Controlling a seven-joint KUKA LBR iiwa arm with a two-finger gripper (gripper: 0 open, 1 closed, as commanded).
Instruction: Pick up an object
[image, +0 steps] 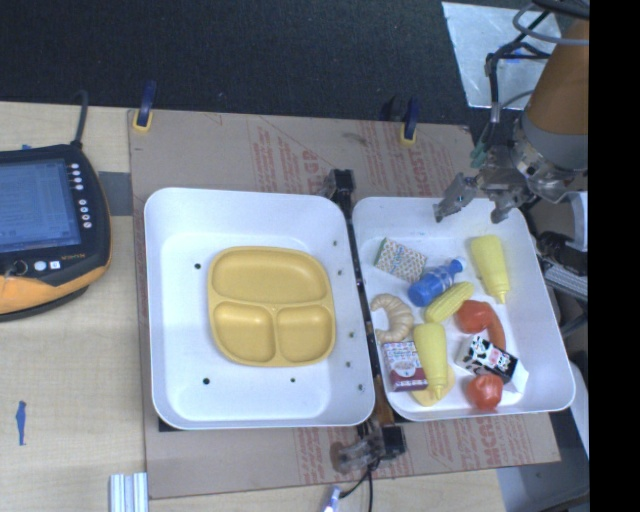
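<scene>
In the right bin (545, 300), a tomato (485, 391) and a cow-print carton (488, 357) lie by the near edge, beside a yellow bottle (432, 360) and a red-labelled packet (402, 364). Mid-bin sit a red pepper (478, 317), a corn cob (449, 300), a pretzel (391, 316) and a blue bottle (433, 283). A mustard bottle (490, 265) and a patterned packet (401, 259) lie toward the far edge. Above that edge hangs the gripper (478, 203), fingers spread and empty. The left bin (170, 300) carries a yellow tray (270, 304).
</scene>
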